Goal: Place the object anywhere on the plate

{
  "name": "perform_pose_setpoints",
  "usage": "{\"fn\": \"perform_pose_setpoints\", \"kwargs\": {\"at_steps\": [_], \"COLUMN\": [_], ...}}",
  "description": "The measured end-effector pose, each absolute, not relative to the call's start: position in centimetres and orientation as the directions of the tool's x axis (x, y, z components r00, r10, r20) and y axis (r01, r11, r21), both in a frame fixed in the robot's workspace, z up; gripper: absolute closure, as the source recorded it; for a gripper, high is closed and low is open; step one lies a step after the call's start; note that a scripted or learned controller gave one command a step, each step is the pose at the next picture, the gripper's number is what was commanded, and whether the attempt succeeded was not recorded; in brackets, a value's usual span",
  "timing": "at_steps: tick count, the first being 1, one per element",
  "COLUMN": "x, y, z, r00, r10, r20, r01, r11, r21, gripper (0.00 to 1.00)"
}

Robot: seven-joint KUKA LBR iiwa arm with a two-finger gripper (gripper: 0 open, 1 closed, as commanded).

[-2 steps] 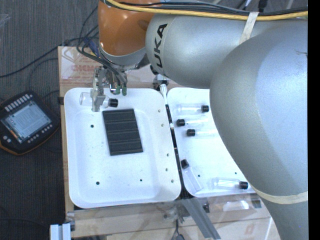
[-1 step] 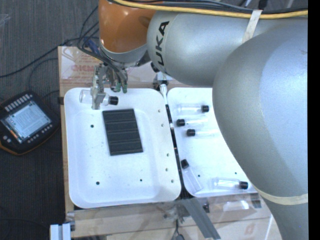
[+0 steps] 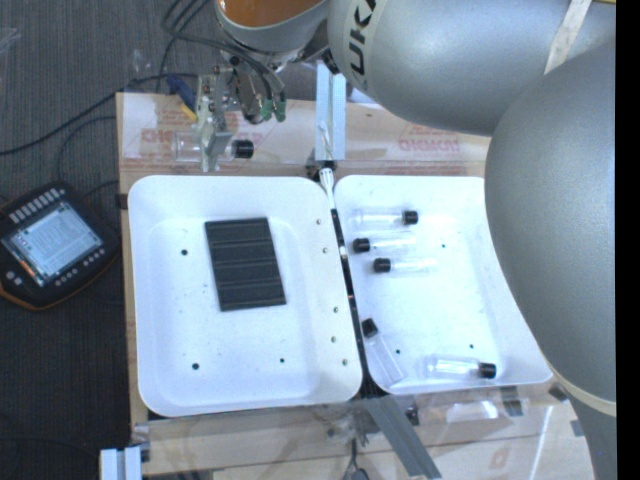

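Note:
The plate (image 3: pixel 245 263) is a black ribbed rectangle lying flat in the left bin (image 3: pixel 160 368). My gripper (image 3: pixel 211 146) hangs beyond that bin's far edge, over the wooden bench top. A clear tube with a black cap (image 3: pixel 236 149) lies crosswise between the fingers, its cap pointing right. The gripper is shut on this tube, which sits up and to the left of the plate. The arm's orange band and grey body cover the top and right of the view.
The right bin (image 3: pixel 515 363) holds several clear tubes with black caps, such as one (image 3: pixel 390 216) near its far edge and one (image 3: pixel 460 369) near its front. An upright metal post (image 3: pixel 330 118) stands behind the seam between the bins. A teach pendant (image 3: pixel 50 243) lies on the floor at left.

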State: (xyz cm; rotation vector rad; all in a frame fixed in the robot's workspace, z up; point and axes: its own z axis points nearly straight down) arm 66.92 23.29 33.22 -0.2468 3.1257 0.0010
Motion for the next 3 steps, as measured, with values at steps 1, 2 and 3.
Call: {"fn": "perform_pose_setpoints", "kwargs": {"at_steps": [1,2,3], "x": [63.0,52.2,57.1], "y": [23.3,23.3,23.3], "z": [28.3,17.7,29.2], "r00": [-0.960,-0.932,-0.915], "r10": [-0.278,-0.362,-0.403], "r20": [-0.001,0.002,-0.004], "r01": [-0.278,-0.362,-0.403], "r11": [0.960,0.932,0.915], "r21": [0.000,0.000,0.000], "gripper": [1.00,1.00,1.00]}}
